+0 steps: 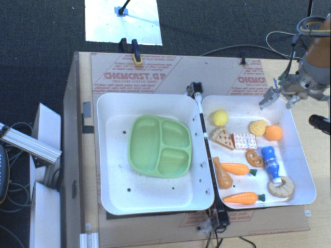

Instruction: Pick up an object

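My gripper (279,98) hangs over the back right corner of the right bin (302,161), fingers spread open with nothing between them. Below it in that bin lie a yellow lemon (221,118), a tan bread roll (257,127), an orange ball (273,133), a pizza slice (222,138), a speckled cracker (243,141), a pretzel (254,158), a blue bottle (269,161), two carrots (237,168) (242,198), a drumstick (222,175) and a bagel (282,187).
The left bin (111,185) holds a green divided plate (159,146). A black divider rail (206,143) runs between the bins. Cables trail behind the arm at the right.
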Robot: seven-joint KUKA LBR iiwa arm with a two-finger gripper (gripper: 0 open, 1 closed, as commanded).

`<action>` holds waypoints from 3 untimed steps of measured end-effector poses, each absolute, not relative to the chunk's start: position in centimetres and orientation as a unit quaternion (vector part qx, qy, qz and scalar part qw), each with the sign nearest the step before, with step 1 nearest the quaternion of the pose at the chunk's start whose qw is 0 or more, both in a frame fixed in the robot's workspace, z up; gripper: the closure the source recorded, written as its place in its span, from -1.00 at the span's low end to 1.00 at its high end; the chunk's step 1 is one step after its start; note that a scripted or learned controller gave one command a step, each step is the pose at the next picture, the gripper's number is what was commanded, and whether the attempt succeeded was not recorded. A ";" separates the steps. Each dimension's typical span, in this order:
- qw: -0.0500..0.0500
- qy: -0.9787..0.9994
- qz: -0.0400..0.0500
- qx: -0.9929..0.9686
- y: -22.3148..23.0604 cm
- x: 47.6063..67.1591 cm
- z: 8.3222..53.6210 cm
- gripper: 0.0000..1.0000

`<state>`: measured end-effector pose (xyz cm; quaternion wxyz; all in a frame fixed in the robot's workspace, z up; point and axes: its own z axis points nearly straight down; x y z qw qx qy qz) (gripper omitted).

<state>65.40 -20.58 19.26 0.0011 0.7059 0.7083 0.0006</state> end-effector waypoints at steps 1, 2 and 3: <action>0.001 0.708 0.000 0.706 -20.6 61.8 9.6 -1.00; 0.000 0.708 0.000 0.707 -20.5 55.4 8.4 -1.00; 0.001 0.708 0.001 0.706 -15.0 59.5 8.5 -1.00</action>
